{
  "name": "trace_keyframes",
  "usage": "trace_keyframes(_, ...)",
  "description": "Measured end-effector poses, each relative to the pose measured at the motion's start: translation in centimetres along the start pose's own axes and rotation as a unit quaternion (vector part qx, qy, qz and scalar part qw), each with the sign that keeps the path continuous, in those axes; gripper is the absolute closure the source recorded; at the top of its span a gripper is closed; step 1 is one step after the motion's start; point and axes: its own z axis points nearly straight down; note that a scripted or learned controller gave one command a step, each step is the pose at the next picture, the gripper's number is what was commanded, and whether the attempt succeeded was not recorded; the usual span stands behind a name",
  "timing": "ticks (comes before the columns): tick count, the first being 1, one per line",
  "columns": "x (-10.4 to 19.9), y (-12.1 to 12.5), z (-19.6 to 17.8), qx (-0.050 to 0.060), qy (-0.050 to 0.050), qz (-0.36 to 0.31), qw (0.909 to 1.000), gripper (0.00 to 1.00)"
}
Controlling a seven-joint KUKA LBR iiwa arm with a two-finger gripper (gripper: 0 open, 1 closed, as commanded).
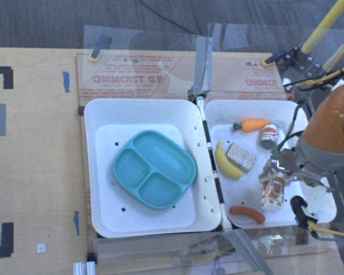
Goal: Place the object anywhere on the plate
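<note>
Over right bin (309,208), gripper (273,173) sits right atop small carton (273,193) w/ banana (226,162) nearby; can't tell grip state. Teal plate (155,168) in left bin (103,153).

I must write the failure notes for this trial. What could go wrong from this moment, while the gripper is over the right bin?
1. The gripper hangs just above the small carton; the grasp may slip.
2. The can and the patterned box lie close by, so the descent could knock them.
3. The blue plate sits in the left bin, so the object could drop over the divider during the carry.
</note>
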Motion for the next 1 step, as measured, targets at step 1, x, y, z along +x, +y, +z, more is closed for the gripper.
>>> trace_keyframes(1, 7.38, 1.13, -5.19, -0.002, -0.001, -0.126, 0.992, 1.0)
